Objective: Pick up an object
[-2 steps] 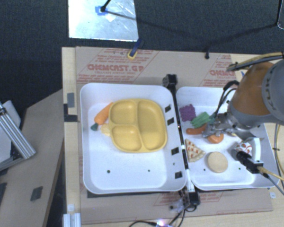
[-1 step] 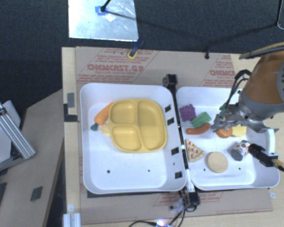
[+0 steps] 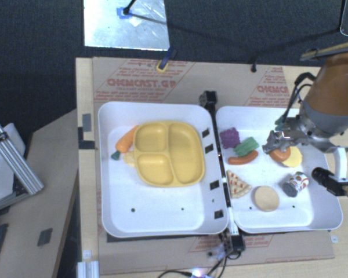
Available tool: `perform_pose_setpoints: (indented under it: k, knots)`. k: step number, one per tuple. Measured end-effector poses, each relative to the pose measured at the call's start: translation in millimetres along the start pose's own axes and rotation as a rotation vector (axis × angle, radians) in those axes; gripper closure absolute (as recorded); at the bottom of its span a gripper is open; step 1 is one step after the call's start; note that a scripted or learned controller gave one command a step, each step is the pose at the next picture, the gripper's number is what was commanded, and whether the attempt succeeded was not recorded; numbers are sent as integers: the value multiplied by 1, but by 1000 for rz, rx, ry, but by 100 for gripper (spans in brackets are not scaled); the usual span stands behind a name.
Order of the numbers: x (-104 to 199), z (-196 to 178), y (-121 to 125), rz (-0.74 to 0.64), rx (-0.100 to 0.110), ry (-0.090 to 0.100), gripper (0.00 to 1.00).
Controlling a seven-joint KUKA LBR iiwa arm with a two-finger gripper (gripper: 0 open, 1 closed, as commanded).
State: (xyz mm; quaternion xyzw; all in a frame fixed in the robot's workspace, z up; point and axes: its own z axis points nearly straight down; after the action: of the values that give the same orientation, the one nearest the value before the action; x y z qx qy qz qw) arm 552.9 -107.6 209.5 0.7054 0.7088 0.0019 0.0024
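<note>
In the left bin (image 3: 113, 213) a yellow divided plate (image 3: 165, 153) lies with its long axis running left to right, three compartments facing up. A toy carrot (image 3: 126, 139) rests against the plate's upper left corner, its orange body slanting up to the right and its green end pointing down-left.

In the right bin (image 3: 322, 216), going rightward, come a purple bunch of grapes (image 3: 229, 136), a green vegetable piece (image 3: 245, 146) touching a red sausage (image 3: 243, 158) that lies nearly level, a pizza slice (image 3: 238, 185) pointing up-left, and a round tan bun (image 3: 266, 198). Next is an orange-and-yellow fruit slice (image 3: 287, 156), flat and rounded, with the gripper (image 3: 276, 142) low over its upper left edge; I cannot tell how the claw stands. A small tin can (image 3: 295, 183) lies near the bin's right side.
</note>
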Motion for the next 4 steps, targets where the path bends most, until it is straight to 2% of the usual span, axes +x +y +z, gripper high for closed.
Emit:
perform_pose_setpoints:
  k: [1,2,4]
  knots:
    - [0,-16,1,0,3,1,100]
    - [34,-24,35,-4,1,2,100]
    - [99,-14,90,-3,2,2,100]
